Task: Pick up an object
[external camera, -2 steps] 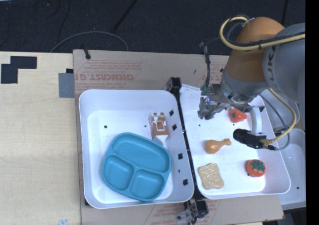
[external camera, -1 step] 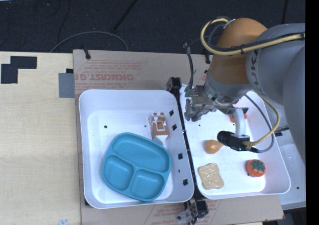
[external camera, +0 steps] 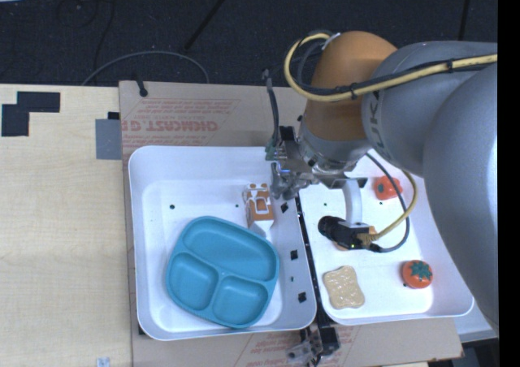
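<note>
Hanging over the left bin [external camera: 150, 195], the tool [external camera: 280, 183] sits beside a small orange-white object [external camera: 259, 205] — grip unreadable.

From my console I see the grey arm [external camera: 443, 122] reaching in from the right, its orange band [external camera: 349, 73] bulging above the wrist [external camera: 325, 150] with a yellow cable looped over it. The gripper [external camera: 282, 181] hangs low at the left bin's right side (finger state unreadable from here).
</note>
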Action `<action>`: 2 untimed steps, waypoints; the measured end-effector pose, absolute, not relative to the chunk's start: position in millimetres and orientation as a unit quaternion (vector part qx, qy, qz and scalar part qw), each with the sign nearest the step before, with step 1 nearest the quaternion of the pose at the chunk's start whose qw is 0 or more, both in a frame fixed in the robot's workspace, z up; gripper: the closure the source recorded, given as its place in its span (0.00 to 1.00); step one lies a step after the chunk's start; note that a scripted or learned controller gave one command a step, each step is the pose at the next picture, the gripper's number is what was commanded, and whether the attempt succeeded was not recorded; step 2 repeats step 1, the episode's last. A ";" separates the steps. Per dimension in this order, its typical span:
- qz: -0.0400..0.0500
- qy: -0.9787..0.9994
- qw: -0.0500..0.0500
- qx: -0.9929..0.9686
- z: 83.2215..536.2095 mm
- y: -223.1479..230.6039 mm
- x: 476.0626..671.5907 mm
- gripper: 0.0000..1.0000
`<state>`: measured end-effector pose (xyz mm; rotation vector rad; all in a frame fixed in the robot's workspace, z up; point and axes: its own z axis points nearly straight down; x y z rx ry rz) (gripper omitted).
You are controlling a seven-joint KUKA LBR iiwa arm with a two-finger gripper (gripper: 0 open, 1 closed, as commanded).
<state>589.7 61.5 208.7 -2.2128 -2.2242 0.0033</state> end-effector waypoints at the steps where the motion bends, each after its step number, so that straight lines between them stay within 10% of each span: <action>1: 0.000 -0.709 0.001 -0.705 226.2 110.7 585.6 1.00; 2: 0.000 -0.709 0.001 -0.705 226.2 110.7 585.6 1.00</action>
